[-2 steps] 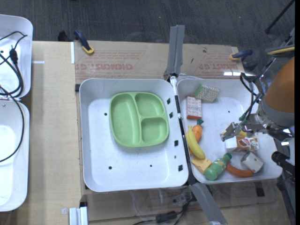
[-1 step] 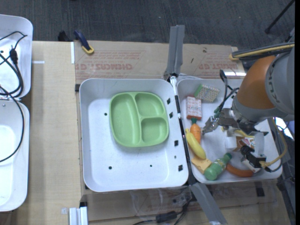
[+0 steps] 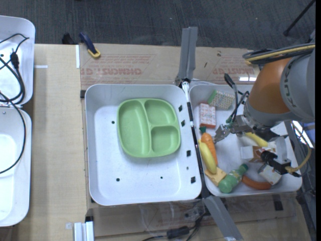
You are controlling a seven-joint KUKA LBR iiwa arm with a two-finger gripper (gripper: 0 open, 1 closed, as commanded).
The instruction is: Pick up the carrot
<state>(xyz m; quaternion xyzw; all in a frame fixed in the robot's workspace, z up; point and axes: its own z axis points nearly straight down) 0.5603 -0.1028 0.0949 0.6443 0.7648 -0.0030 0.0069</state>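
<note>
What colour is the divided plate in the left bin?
Light green, a plain three-compartment plate, seen clearly in the camera view, lying in the left bin.

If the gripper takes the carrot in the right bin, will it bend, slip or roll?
The carrot looks like a smooth moulded toy, so it probably stays stiff and light. Its tapered, rounded shape may let it slip from the gripper. It lies against the yellow banana and near the bin wall, so rolling seems limited.

Carrot (image 3: 208, 143): orange, tapered, lying flat in right bin (image 3: 291, 187) near its left wall, touching a yellow piece (image 3: 208, 159) alongside.
</note>
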